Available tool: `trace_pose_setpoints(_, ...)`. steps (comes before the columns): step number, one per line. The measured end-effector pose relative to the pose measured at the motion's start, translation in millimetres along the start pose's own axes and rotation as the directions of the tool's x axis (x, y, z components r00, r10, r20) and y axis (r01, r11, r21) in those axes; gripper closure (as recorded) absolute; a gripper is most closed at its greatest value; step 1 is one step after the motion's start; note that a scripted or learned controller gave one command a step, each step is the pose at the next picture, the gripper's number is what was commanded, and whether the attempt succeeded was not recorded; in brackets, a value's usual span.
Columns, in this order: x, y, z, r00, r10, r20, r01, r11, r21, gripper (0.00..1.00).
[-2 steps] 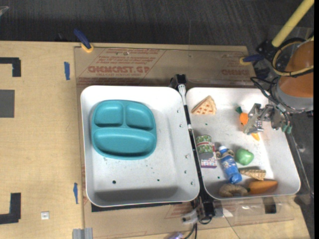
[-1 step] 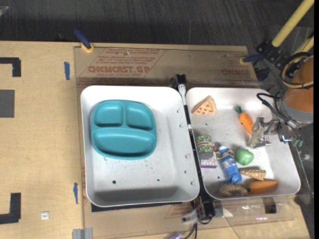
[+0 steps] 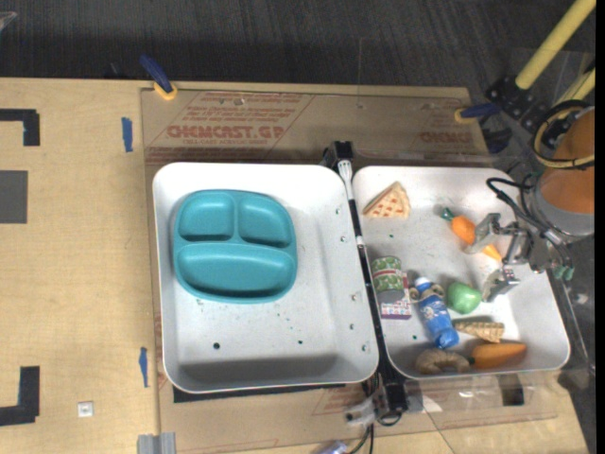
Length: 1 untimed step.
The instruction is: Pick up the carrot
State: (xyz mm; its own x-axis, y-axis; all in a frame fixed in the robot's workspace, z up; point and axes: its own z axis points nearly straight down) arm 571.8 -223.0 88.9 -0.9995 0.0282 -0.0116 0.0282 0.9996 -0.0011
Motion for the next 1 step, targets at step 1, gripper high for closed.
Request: trace_pose_setpoints(1, -40.2, 2.1, 1.2, 0.978, 0.206, 0.001, -0.206, 0.978, 0.000, 0.00)
